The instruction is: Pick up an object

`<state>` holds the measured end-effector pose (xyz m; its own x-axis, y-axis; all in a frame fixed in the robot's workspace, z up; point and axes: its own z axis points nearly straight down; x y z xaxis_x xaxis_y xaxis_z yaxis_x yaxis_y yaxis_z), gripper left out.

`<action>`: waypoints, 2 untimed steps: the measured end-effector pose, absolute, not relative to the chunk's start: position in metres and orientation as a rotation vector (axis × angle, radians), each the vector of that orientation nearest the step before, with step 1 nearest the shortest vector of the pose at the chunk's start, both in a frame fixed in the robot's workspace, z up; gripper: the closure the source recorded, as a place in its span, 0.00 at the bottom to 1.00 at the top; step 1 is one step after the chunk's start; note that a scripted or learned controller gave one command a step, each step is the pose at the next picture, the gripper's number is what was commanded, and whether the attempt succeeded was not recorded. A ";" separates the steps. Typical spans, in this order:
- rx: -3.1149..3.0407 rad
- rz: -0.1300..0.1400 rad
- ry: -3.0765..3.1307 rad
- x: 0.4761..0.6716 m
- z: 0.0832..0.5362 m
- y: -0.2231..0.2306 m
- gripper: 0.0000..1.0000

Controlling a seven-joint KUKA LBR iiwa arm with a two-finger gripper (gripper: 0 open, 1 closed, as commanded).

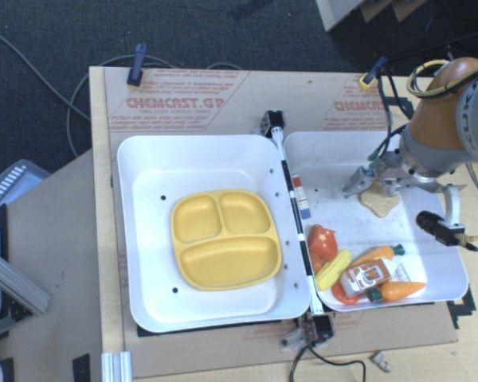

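white bins [143, 213], two; one yellow tray [225, 238], one corn cob [333, 269]

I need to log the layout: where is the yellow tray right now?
The yellow tray lies flat in the middle of the left bin, across the divider from the toy food.

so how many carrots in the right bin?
2. One carrot lies above the small box near the bin's front; the other carrot lies just below it, by the front rim. The pile could hide more.
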<state>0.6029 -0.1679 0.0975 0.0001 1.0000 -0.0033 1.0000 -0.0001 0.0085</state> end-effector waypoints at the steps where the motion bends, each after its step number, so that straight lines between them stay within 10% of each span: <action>1: 2.219 0.001 2.219 0.633 0.181 -0.222 0.00; 2: 2.217 0.002 2.220 0.612 0.086 -0.190 0.00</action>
